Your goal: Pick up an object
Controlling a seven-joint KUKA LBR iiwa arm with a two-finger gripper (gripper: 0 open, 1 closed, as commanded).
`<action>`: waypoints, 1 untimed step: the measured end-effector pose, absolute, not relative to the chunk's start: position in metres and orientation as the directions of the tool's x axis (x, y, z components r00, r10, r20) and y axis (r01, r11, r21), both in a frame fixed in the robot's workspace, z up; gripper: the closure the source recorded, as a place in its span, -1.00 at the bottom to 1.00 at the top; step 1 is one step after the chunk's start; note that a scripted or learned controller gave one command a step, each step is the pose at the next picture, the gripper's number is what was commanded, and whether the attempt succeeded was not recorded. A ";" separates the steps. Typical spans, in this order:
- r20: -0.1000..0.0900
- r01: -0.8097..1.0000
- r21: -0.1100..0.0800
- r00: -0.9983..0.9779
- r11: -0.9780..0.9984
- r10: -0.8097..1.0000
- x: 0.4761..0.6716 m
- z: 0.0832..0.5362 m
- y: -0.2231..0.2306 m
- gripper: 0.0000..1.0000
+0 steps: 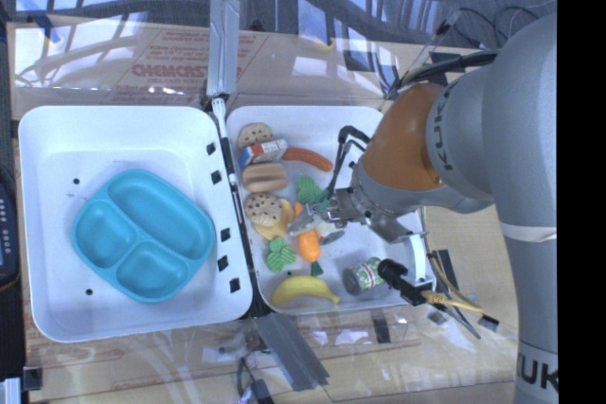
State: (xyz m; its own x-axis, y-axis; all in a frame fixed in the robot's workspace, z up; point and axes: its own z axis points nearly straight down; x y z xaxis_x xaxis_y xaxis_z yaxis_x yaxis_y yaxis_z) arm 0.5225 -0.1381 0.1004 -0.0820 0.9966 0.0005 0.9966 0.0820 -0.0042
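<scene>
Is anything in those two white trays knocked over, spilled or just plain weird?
Nothing looks spilled or broken. The small can in the right bin lies on its side near the banana, and the toy foods sit in a loose jumble. The blue divided plate rests flat but askew in the left bin.

"KU" in white on the arm (536, 372), faint red "CHEMCAST" on cardboard (170, 69)

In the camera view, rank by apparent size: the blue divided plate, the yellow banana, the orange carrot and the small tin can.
1. Blue divided plastic plate, by far the largest.
2. Yellow toy banana.
3. Small metal tin can and small orange toy carrot look alike; the pincer crowds the carrot, so no ranking.
</scene>
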 end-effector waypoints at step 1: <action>0.000 0.990 -0.001 0.140 -0.140 0.990 0.607 0.198 -0.102 1.00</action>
